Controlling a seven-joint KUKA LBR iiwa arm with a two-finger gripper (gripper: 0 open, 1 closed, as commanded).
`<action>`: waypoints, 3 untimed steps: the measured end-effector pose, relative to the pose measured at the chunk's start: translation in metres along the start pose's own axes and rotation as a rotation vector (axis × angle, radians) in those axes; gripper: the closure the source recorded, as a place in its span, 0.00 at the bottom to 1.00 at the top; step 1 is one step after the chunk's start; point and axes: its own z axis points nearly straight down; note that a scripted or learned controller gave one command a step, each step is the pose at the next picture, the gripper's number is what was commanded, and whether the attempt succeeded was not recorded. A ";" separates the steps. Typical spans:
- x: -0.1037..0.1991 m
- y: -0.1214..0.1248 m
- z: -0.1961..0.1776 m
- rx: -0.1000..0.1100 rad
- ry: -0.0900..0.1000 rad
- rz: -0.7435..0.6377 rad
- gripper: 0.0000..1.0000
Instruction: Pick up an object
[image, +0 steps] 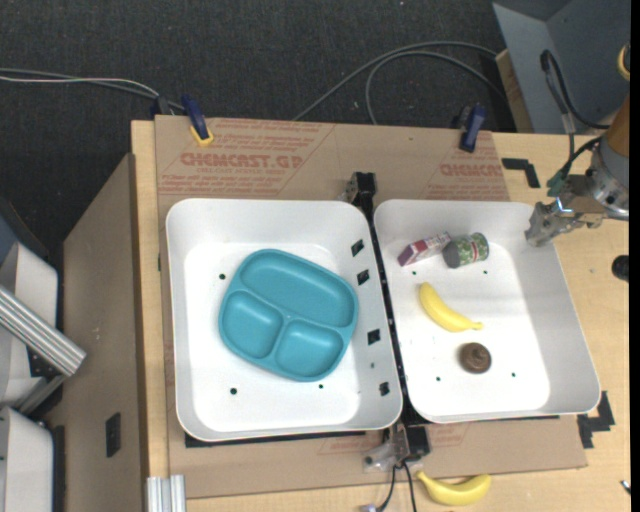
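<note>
The worktop (90, 300) is a tan board, with a cardboard sheet (330, 150) printed in red letters clamped along its far edge by a yellow-and-blue clamp (197, 120) and a blue clamp (471, 127). Two shallow white bins sit side by side on it, touching along a central seam.

The left bin (190, 380) holds a teal divided plate (288, 314) with three compartments, lying flat near the middle.

The right bin (550, 350) holds four smaller things. A yellow banana (446, 309) lies near the bin's centre, angled from upper left to lower right. At the far side, a pink-and-white packet (425, 249) lies just beside a small green-labelled can (466, 250) tipped on its side. A small brown round object (475, 357) rests nearer the front edge, close below the banana's right end.

A second banana (456, 487) lies outside the bins at the front edge of the worktop.

The tool (548, 222) sits over the right bin's far right rim, on the end of the grey arm (610, 180). Whether it is open or closed cannot be told from this angle; nothing is seen between its parts. The can is the nearest item, to its left and slightly nearer the front; the banana and the brown object lie well apart from it.
</note>
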 end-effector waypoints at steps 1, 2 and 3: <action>0.000 0.002 -0.045 0.002 0.000 0.001 1.00; 0.043 -0.010 -0.046 0.010 0.005 -0.002 1.00; 0.098 -0.017 -0.043 0.011 0.006 -0.004 1.00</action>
